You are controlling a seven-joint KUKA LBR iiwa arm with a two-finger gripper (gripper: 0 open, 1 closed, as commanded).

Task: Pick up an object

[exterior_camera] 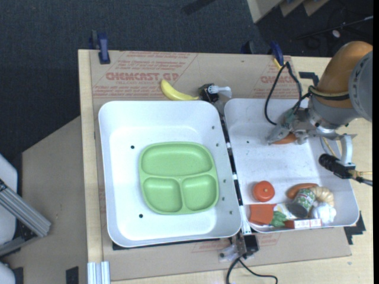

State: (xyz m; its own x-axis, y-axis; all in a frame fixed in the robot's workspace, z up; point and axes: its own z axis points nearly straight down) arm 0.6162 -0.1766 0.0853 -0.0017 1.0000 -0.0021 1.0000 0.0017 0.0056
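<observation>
Red lettering reading "CHEMCAST GP" is showing on the brown board (177, 70) under both bins, printed in repeated rows; the small label on the dark can (304, 201) is too fine to read. The gripper (284, 136) is hanging low in the right bin (249, 123), near its upper middle, and something orange (285, 139) is lying right at its tips, though whether it is caught between them cannot be told, nor how wide the gripper is standing. The other candidates for picking are crowding the right bin's near edge: a red-orange tomato-like ball (263, 190), a red block (261, 213) with a green piece just beside it, the dark can, a croissant-like pastry (308, 189) and a white lump (327, 212), all touching or nearly so. The left bin (118, 158) is holding a green three-compartment plate (178, 177) at its centre, with bare white floor all around it. A banana (176, 93) is lying on the board just behind the left bin's far rim. A black cable (275, 90) is looping over the right bin's far corner beside the arm, while the stretch of bin floor between the gripper and the clustered items is lying open.
</observation>
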